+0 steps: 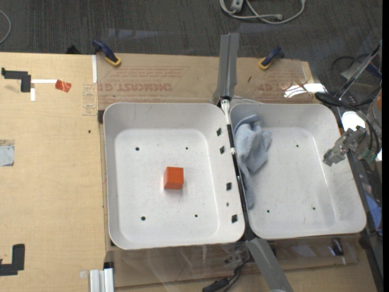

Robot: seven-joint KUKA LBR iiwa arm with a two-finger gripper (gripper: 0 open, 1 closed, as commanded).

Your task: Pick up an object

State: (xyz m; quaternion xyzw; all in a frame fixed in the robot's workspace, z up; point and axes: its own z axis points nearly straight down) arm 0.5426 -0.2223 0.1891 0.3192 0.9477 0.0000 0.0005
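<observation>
A small orange-red cube rests on the floor of the left white bin, a little left of its middle. A crumpled grey-blue cloth lies in the right white bin, bunched against its left wall. My gripper hangs over the right bin's right rim, far from both the cloth and the cube. Nothing is visible in it.
A grey metal divider runs between the bins at the back. Two clamps hold the cardboard sheet behind them. Cables crowd the right edge. A wooden board lies to the left.
</observation>
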